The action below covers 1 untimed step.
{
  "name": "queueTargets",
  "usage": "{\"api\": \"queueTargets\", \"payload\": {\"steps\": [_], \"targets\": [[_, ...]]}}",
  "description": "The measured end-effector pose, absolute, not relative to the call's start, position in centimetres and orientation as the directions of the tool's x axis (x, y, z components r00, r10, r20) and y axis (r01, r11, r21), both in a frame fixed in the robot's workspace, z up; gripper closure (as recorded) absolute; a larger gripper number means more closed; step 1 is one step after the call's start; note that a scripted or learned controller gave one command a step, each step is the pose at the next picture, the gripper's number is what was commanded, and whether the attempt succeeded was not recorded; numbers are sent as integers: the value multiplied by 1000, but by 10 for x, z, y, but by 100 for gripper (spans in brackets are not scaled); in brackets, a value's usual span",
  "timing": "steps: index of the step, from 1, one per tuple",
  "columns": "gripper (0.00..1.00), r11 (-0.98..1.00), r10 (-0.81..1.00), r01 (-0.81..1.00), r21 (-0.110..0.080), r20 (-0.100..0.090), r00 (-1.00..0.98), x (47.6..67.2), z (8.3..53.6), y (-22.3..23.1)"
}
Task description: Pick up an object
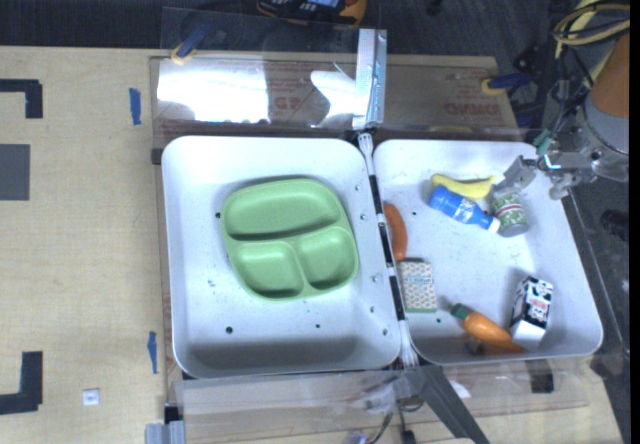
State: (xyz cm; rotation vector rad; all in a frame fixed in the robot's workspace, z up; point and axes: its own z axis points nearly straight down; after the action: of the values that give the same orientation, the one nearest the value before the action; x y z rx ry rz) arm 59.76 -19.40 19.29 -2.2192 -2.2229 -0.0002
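Left bin [190,232]: green divided tray [288,235]. Right bin [575,262]: carrot [486,329], blue bottle [463,208], banana [463,184], cow-print carton [535,304], small can [510,213]. Your gripper [545,170] sits near the can; grip state can't be told. Risk: crowded items get nudged, and the can could roll away. No labels legible.

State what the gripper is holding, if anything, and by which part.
It cannot be told. The gripper sits at the right bin's upper right edge, near the small can, with nothing visibly between its fingers.

A green divided plate [290,235] lies in the left bin [185,262] (three compartments).
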Motion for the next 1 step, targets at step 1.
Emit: {"api": "queueTargets", "payload": {"steps": [1], "targets": [[0, 228, 974, 974, 3, -2, -228, 643, 114, -196]]}}
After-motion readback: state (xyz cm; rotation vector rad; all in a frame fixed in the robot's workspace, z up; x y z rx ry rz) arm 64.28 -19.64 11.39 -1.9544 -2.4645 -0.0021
